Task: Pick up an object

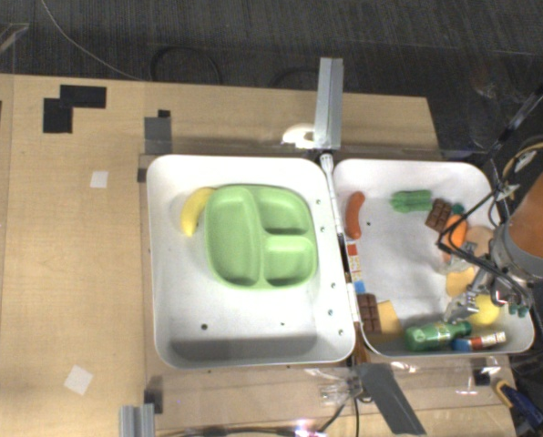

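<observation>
My gripper (473,300) hangs low over the near right corner of the right bin (394,253), under the grey wrist and orange band (537,218). It sits right at a small yellow object (484,314), just above a green bottle (438,336) lying on its side and a red-and-white tube (486,340). I see nothing lifted clear of the bin. Another yellow piece (460,281), an orange item (455,235) and a brown chocolate piece (440,214) lie just beyond the gripper.
The right bin also holds a red sausage (353,215), a green item (410,200), a chocolate bar (368,312) and a tan block (387,317). The left bin (176,326) holds a green divided plate (258,235) and a banana (194,209). A metal post (330,98) stands behind the bins.
</observation>
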